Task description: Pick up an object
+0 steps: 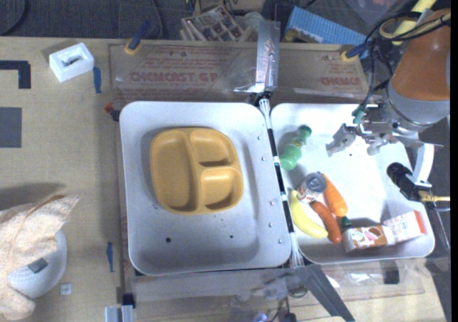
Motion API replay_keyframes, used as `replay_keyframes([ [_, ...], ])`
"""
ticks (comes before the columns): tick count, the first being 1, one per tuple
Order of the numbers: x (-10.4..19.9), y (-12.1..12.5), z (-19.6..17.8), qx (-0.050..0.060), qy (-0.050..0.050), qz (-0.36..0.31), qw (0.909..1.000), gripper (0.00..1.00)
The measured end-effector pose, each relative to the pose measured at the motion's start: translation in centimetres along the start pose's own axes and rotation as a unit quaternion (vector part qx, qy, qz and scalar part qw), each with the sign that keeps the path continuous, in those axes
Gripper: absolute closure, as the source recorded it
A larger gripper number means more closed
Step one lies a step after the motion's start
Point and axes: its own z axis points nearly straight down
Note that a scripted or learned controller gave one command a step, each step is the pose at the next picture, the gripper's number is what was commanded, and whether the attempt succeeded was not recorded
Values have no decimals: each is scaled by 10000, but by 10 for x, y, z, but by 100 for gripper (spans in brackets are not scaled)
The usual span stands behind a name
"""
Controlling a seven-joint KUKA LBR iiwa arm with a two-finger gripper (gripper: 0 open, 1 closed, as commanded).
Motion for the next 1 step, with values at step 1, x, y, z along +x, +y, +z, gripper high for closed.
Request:
replay_keyframes([
  [1, 32, -38, 107, -57, -11, -392, 9992, 0],
])
